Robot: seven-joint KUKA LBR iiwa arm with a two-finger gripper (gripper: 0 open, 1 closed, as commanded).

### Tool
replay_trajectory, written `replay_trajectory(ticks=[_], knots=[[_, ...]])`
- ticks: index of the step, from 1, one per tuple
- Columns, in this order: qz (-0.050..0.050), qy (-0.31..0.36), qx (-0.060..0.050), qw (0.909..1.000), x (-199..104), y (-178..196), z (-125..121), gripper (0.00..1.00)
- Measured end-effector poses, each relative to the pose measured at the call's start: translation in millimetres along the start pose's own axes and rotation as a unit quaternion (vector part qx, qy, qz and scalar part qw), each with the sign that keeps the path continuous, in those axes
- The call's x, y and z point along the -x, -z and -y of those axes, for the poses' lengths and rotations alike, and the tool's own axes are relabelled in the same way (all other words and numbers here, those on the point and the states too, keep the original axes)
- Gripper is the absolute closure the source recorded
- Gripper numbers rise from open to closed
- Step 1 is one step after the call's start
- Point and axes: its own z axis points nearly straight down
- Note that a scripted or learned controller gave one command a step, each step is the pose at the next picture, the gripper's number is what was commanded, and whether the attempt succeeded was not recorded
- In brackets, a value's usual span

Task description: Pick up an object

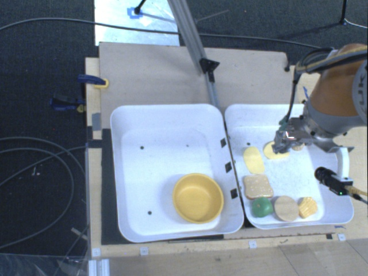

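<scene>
Now you see the gripper [282,146] low in the right bin [345,214], over a flat pale-yellow disc [277,152]; you cannot tell its finger state. Nearby lie a smooth yellow oval [253,160], square cracker [257,186], green ball [262,207], tan round [286,208] and ridged yellow piece [307,207]. A glossy yellow bowl [198,198] sits in the left bin [132,154], with open floor around it.

place: robotics lab | cues: clamped board bench [161,73]; loose floor cables [34,171]; tripod pole [187,27]
</scene>
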Motion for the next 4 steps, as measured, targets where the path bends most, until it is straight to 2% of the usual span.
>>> replay_trajectory(ticks=[1,2,4], knots=[[0.0,0.003,-0.001,1.0,0,31,-2,1.0],[-0.001,0.005,-0.002,1.0,-44,36,-10,1.0],[-0.001,0.005,-0.003,1.0,-147,16,-32,1.0]])
